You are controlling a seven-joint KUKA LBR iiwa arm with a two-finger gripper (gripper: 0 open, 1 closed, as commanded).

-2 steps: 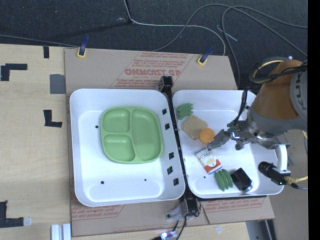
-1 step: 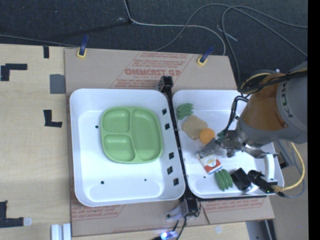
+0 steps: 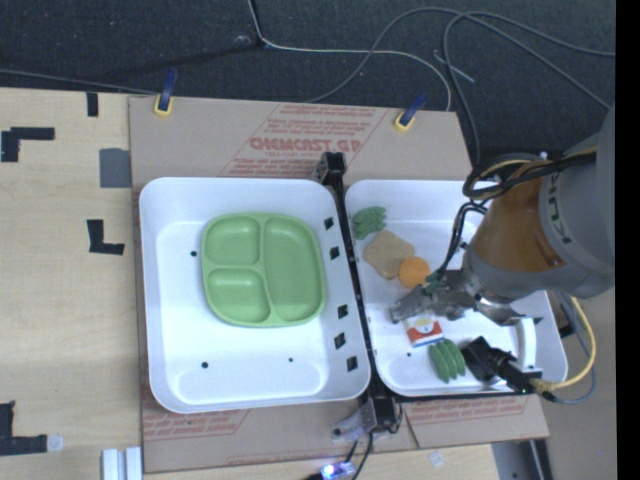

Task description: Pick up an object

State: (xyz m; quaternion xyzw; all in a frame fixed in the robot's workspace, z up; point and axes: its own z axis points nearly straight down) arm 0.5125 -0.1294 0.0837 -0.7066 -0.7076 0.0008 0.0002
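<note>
In the right bin [image 3: 440, 208], near its middle, my claw [image 3: 412, 306] hangs low, reaching in from the right. I cannot tell whether it is apart or together, nor whether it is clamped on anything. Five loose things share this bin with me. The orange ball [image 3: 414, 269] sits just beside my claw on its far side, round, with no long axis to speak of. It touches the tan block [image 3: 386, 251], whose long axis runs from far left to near right. Beyond the block, close to the bin's left wall, lies a ribbed green toy [image 3: 368, 220], its length slanting from near left to far right. Just on the near side of my claw lies a small red-and-white piece [image 3: 424, 332], flat and roughly level from left to right; its print is too small for me to read. Beside it, nearer still, a second green toy [image 3: 447, 359] lies with its long axis running from far left to near right, close to the bin's near wall. The left bin [image 3: 240, 368] holds a green plate [image 3: 265, 270] with three compartments, one long one on the right and two smaller ones on the left. Both bins rest on a cardboard sheet [image 3: 200, 143] printed in red; the largest line seems to read CHEMCAST GP, and the smaller lines are blurred. Two clips [image 3: 163, 99] grip the sheet's far edge.
</note>
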